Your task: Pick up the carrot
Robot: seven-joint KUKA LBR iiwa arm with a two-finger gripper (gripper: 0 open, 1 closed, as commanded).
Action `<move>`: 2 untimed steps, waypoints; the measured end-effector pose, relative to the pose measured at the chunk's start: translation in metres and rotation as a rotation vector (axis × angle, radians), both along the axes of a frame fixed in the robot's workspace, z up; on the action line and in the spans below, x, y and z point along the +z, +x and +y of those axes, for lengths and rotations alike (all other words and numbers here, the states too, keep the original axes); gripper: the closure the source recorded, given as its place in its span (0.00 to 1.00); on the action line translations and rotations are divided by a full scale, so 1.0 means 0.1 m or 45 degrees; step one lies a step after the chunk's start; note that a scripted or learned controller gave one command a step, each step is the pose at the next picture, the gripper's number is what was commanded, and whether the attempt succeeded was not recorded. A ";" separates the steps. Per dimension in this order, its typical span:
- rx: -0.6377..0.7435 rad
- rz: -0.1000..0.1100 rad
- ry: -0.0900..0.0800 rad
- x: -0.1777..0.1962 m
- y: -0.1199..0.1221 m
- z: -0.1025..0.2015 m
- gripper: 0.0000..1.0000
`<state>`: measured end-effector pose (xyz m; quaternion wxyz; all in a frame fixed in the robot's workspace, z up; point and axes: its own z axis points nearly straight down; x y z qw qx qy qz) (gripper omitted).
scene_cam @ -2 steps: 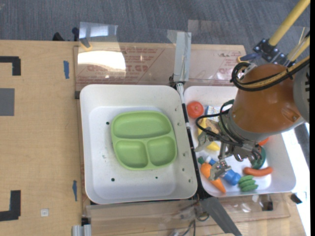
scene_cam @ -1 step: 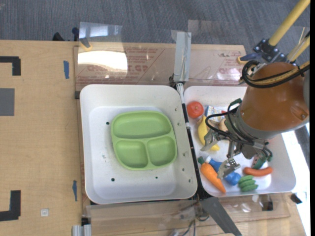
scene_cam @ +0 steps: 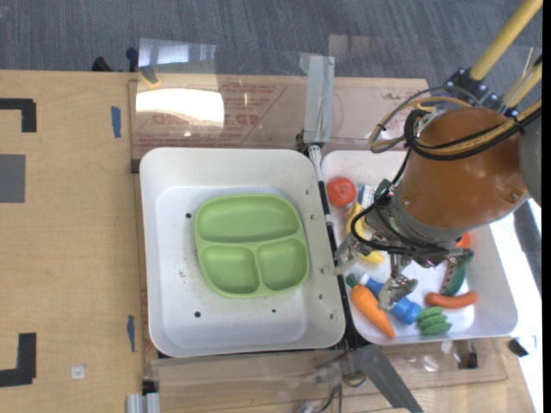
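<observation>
The carrot [scene_cam: 372, 310] is orange with a green top end and lies at a slant near the front left corner of the right bin [scene_cam: 495, 317]. My gripper [scene_cam: 396, 288] hangs under the orange wrist band, just above and to the right of the carrot, close to its upper end. Nothing is visibly held in it. The arm's bulk hides much of the right bin's middle.
Around the carrot lie a blue piece [scene_cam: 406, 311], a green ridged piece [scene_cam: 433, 320], a red-orange pepper-like piece [scene_cam: 450, 299] and a red tomato [scene_cam: 341, 190]. The left bin [scene_cam: 164, 256] holds a green divided plate [scene_cam: 252, 244]. A divider wall [scene_cam: 331, 256] separates the bins.
</observation>
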<state>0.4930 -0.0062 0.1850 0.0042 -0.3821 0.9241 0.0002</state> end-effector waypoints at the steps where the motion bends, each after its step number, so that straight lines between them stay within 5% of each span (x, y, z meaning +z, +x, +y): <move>1: 0.427 -0.004 -0.003 0.00 -0.05 0.12 0.00; 2: 0.426 -0.003 -0.002 0.00 -0.05 0.11 0.00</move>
